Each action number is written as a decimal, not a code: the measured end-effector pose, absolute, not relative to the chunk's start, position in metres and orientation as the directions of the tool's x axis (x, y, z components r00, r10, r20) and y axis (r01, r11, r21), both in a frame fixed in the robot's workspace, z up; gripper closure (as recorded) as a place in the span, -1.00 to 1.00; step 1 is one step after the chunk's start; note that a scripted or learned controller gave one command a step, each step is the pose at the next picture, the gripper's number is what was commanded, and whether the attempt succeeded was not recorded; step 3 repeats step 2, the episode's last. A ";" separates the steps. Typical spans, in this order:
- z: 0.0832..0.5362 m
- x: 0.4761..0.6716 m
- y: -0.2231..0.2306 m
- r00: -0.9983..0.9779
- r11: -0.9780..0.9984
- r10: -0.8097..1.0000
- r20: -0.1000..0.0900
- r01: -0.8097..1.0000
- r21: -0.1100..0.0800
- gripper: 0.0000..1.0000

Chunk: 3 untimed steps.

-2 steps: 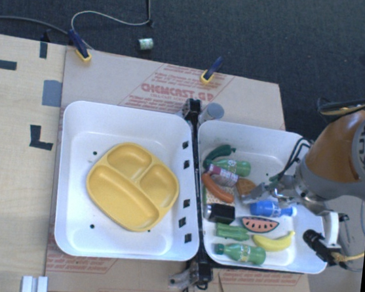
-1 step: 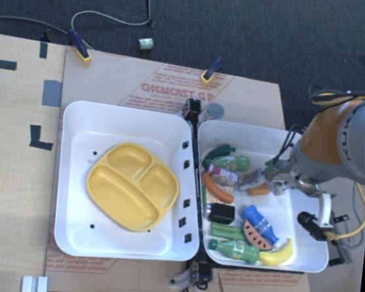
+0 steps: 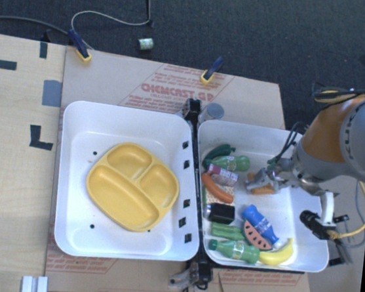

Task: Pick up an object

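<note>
Tray — yellow, glossy, three-welled — in smooth white left bin.

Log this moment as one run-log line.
arm: over right bin | gripper: low beside orange piece, grasp unclear | yellow tray: left bin | status: pick unconfirmed

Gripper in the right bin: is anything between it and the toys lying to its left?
Nothing visible. The gripper is low in the right bin, over a small orange piece. The pale bottle and green bottle lie just to its left across bare white floor.
</note>
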<state>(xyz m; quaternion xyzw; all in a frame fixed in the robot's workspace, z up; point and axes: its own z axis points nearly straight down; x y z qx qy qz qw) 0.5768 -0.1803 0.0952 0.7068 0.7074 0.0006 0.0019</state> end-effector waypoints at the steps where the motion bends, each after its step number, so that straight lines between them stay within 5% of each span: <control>1: 0.213 0.484 -0.152 -0.001 0.001 1.000 0.000 1.000 0.000 1.00; 2: 0.260 0.484 -0.139 -0.001 0.001 1.000 0.000 1.000 0.001 1.00; 3: 0.260 0.484 -0.139 -0.001 0.001 1.000 0.000 1.000 0.001 1.00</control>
